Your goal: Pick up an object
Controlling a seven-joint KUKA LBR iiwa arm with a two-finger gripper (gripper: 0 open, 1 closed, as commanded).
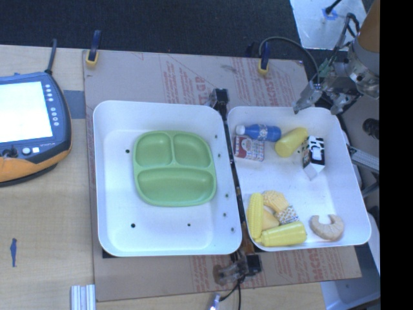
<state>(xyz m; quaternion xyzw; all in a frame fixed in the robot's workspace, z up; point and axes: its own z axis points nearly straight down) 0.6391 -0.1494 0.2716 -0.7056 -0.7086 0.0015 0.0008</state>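
Hovering claw over right bin's far rim | fingers apart, nothing between them | nearest targets: yellow piece, carton (close together) | risk: descent clips rim or nudges both, closing on neither

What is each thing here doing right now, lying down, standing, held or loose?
gripper: above the right bin's far rim, holding nothing
blue bottle: lying on its side
milk carton: tipped over, loose
corn cob: lying flat
green plate: flat in left bin, nothing on it
tablet: screen lit
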